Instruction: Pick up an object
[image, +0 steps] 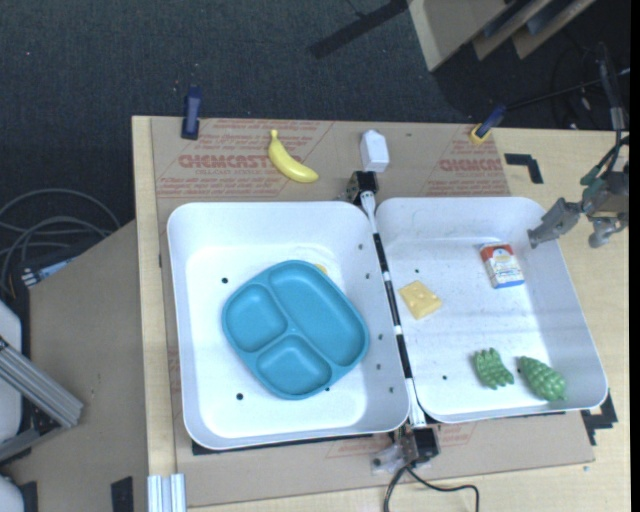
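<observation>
Two white bins sit side by side on the surface (250, 150). Left bin (190, 300) has a blue divided plate (292, 328) in the middle, w/ a bit of yellow peeking out from under its top edge. Right bin (560, 300) holds a yellow cheese wedge (420, 299) near its left wall, a small red/white/blue box (502, 266) toward the upper right, & two green bumpy items at the bottom right: one (492, 368) just beside the other (541, 378), apart. A banana (289, 160) lies on the surface above the left bin, outside both. A white block (374, 150) sits at the top of the seam btwn bins. Claw (585, 225) is at the right bin's upper right rim, near the box but not touching it; fingers (548, 226) spread wide, nothing btwn them.
</observation>
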